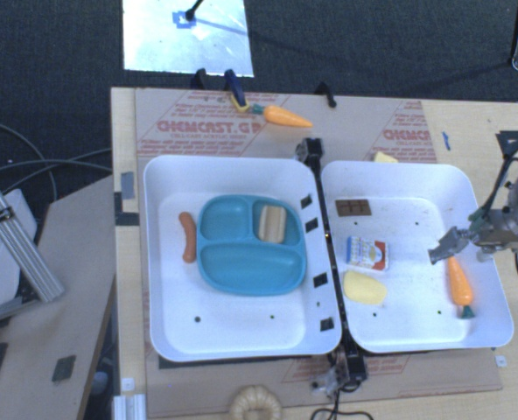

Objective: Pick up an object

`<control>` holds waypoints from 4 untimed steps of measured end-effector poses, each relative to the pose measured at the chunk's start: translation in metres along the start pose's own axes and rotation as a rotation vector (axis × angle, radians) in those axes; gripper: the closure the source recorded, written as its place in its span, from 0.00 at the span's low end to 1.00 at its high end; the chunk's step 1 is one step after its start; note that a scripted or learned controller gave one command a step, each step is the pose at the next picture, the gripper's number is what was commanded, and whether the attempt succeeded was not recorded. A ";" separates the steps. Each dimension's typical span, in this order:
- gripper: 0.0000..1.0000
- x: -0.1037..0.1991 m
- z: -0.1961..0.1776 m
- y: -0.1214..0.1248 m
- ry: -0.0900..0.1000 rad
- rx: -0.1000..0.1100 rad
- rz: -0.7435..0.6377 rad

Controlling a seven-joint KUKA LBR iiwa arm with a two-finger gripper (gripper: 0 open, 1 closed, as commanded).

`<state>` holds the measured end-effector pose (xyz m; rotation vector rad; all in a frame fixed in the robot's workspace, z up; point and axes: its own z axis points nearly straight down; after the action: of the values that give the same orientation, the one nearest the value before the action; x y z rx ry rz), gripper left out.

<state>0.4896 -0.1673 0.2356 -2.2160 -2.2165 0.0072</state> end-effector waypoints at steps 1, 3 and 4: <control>0.00 0.000 -0.005 0.002 -0.002 -0.010 -0.003; 0.00 0.011 0.116 -0.004 0.000 -0.004 -0.001; 0.00 0.011 0.153 -0.003 -0.002 -0.009 -0.001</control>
<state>0.4850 -0.1560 0.0830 -2.2201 -2.2229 -0.0002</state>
